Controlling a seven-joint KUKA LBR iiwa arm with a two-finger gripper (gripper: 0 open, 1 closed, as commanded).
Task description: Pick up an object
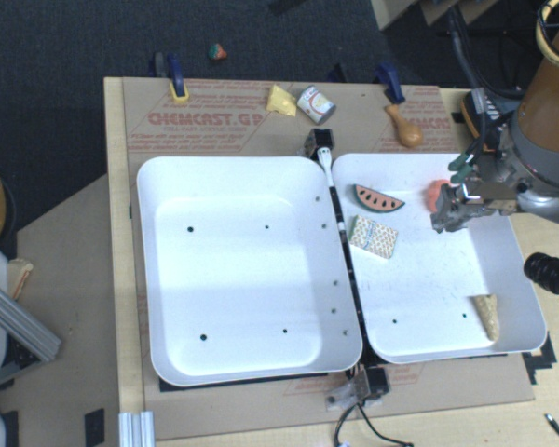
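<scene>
Left bin [168, 277] sits touching the right bin [517, 250] along their shared edge. On the brown board [214, 119] behind the left bin: blue clamp [175, 74] near the back-left corner, yellow wedge [281, 101] and small white box [316, 104] just beside each other further right. Tiny green-and-red object [218, 52] lies on the dark carpet [93, 26] beyond the board.

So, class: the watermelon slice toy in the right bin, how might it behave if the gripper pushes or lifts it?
The watermelon slice lies flat on the right bin floor, so it would probably slide rather than roll. It looks thin and small, likely light, and its low profile may make it hard for fingers to get under. The curved rind edge could let it pivot when nudged.
</scene>
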